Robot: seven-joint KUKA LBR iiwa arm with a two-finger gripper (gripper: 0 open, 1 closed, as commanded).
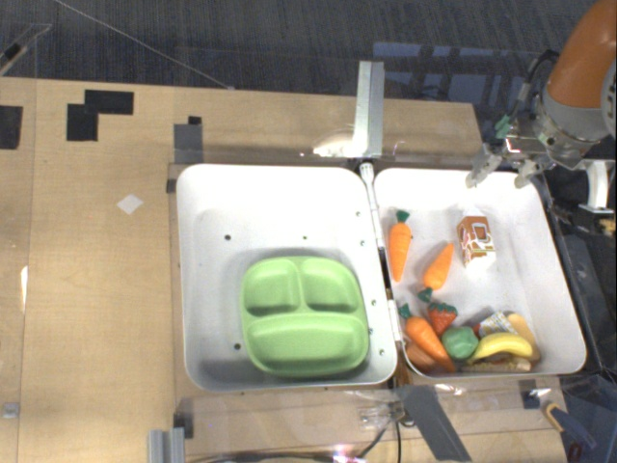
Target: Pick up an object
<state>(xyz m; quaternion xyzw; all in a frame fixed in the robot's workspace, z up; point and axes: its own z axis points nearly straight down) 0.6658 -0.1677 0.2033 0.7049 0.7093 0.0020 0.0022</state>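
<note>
Currently the claw (503,169) hovers over the far edge of the right bin (554,258), its two fingers spread apart and nothing between them. Candidate objects lie in that bin: a small orange-and-white carton (474,238) nearest the claw, two tapered carrots (399,246), and a banana (503,346) in the near clutter. The carton appears light, stiff and flat-sided; grip it across its opposite faces. The carrots look smooth and hard, probably plastic, and likely to slip. A glossy green compartment plate (305,314) occupies the left bin (207,210).
</note>
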